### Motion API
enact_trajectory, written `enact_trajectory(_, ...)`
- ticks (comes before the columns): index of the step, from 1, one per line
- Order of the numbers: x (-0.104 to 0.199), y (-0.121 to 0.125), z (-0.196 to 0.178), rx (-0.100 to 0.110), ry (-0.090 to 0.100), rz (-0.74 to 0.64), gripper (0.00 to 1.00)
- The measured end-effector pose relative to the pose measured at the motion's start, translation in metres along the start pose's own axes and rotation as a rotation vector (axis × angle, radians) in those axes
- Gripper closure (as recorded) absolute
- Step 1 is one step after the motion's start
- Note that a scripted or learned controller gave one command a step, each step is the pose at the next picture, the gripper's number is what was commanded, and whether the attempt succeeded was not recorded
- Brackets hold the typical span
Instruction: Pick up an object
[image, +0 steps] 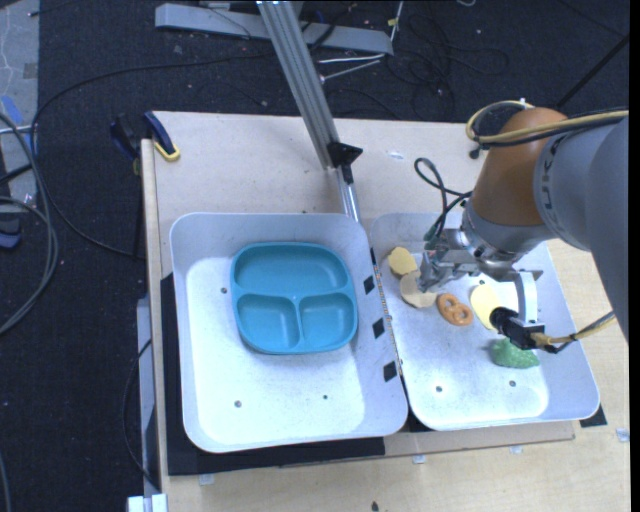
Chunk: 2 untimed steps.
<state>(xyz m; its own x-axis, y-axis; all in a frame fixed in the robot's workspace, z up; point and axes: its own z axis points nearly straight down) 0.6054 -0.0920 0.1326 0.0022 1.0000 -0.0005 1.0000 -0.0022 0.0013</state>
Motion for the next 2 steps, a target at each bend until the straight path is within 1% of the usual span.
enact_trajectory(1,-0.001,0.001,-0.043,-0.004,0.0,-0.003,1.0)
enact_trajectory(2,-0.001,-0.006,-0.101,-0.005,-0.001,-0.004,1.0)
